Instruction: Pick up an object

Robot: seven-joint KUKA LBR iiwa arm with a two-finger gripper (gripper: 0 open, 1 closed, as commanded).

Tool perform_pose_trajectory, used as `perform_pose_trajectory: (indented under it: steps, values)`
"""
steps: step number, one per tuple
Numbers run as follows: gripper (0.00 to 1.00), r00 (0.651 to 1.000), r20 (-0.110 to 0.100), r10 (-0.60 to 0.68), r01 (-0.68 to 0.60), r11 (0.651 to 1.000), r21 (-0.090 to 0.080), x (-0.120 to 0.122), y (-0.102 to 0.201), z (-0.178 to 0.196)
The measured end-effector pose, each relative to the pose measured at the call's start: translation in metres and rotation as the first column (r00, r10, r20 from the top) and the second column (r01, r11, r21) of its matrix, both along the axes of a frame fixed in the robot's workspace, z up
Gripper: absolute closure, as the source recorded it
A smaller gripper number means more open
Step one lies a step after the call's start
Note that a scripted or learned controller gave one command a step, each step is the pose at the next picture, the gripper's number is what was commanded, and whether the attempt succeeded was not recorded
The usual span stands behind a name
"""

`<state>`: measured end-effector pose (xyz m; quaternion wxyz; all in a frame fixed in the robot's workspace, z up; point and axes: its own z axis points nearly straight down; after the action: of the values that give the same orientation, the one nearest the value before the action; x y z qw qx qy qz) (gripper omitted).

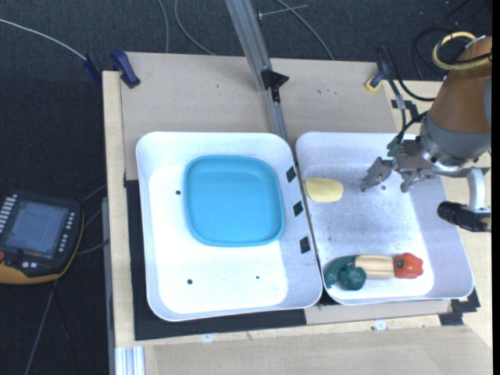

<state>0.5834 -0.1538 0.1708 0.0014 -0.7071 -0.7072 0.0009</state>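
Bench [195, 92] first, operator: it carried the two white bins side by side, and you could see the left bin [156, 287] held a blue square plate [234, 200] sitting flat near its middle, well apart from anything the arm was after. Right bin [445, 241] was where the action stood. Your arm [461, 92] had its gripper [394, 176] hovering over the upper part of that bin, fingers spread apart with nothing between them, so by my reading the pick was not yet made and the whole grasp was still ahead of you: line up, go down, close, lift. Nearest candidate was the yellow piece [323, 190], lying just to the gripper's left near the bin's left wall; I'd have called that the likely target, though that is a guess. It lay flat with its long axis running roughly left to right across the view, the rounded end toward the gripper. Down along the bin's near edge sat three smaller things in a row: a green lump [344, 275], a tan stick-shaped piece [373, 266] also lying left to right, and a red piece [408, 266], the three touching or very nearly so, which would make them the more awkward choice.
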Motion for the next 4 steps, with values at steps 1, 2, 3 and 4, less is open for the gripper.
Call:
perform_pose_trajectory:
  steps: [1,2,3,4]
  values:
    - [0.00,1.000,-0.001,0.001,-0.001,1.000,0.000,0.005,0.009,-0.054]
    - [0.00,1.000,0.002,0.000,0.000,1.000,0.000,0.004,0.009,-0.076]
    - [1.00,1.000,0.005,0.000,0.000,1.000,-0.001,0.005,0.009,-0.064]
    - [1.00,1.000,0.007,0.000,0.000,1.000,-0.001,0.005,0.010,-0.022]
